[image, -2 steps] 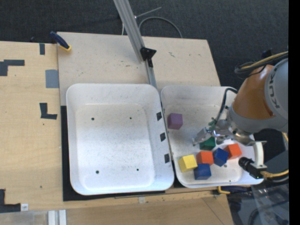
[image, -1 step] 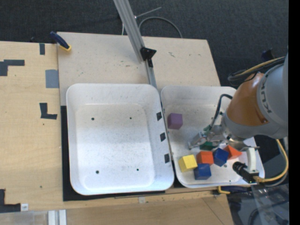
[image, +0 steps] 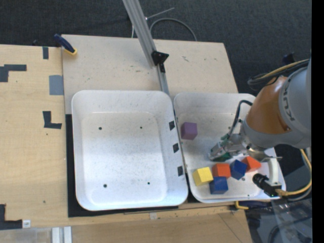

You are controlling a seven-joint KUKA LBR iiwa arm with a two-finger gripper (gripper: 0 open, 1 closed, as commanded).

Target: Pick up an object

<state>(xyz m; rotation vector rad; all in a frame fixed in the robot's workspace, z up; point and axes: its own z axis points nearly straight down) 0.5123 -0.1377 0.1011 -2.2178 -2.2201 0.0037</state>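
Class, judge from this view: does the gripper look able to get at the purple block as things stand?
Probably yes. The purple block sits alone on bare floor of the right bin, apart from the other blocks, and the gripper hangs over that bin with nothing between them.

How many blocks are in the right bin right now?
6: purple block alone at the left; yellow block, orange block, two blue blocks and a red-orange block clustered near the front, by the gripper. The arm may hide more.

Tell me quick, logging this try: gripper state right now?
Gripper: cannot be told; it sits low in the right bin, just above the orange block.
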